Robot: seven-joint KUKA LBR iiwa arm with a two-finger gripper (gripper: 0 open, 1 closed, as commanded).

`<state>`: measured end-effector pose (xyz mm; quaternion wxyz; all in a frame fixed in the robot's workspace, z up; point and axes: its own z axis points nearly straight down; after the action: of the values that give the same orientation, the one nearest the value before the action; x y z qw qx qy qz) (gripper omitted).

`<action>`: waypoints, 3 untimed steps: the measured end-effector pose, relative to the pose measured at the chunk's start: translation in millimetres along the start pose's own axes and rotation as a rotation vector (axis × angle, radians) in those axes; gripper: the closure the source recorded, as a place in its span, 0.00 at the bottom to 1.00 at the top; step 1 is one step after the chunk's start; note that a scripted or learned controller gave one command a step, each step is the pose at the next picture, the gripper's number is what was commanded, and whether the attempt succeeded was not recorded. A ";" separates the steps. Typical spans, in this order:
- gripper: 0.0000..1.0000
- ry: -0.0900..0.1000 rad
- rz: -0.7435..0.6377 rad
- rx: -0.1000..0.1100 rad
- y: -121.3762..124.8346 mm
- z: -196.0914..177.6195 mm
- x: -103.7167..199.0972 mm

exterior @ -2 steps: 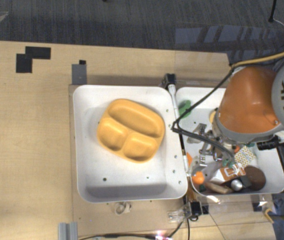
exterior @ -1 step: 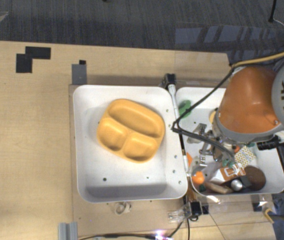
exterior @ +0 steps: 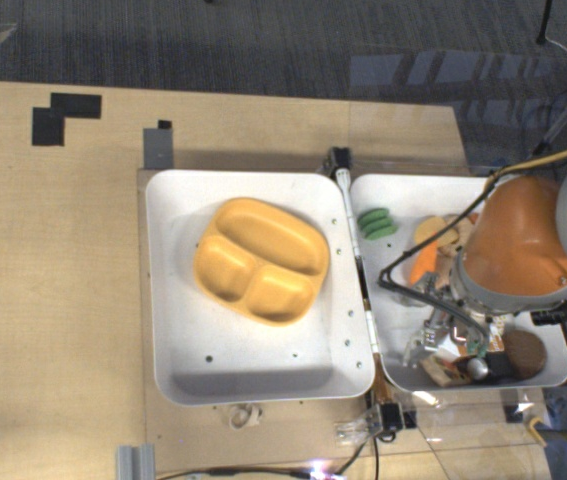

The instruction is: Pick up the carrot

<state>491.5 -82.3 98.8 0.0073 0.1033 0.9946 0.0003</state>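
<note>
Carrot [exterior: 425,263]: right bin [exterior: 393,368], partly under arm. Hand [exterior: 450,346]: low near bin's front edge, grip state indiscernible. Step: approach; next, centre over carrot.

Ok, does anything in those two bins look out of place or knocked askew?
Mostly no. The yellow divided plate sits at a slant in the left bin, not squared to its walls. In the right bin, the carrot lies partly hidden under the arm.
</note>
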 end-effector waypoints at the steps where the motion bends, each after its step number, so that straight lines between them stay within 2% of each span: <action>1: 0.00 -0.005 -0.035 0.000 9.0 -84.2 -61.1; 2: 0.00 -0.001 0.203 0.000 11.6 10.6 -87.3; 3: 0.00 -0.003 0.289 -0.001 11.9 9.5 -53.8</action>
<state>546.7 -81.8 90.1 0.0089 0.2456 0.9693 0.0017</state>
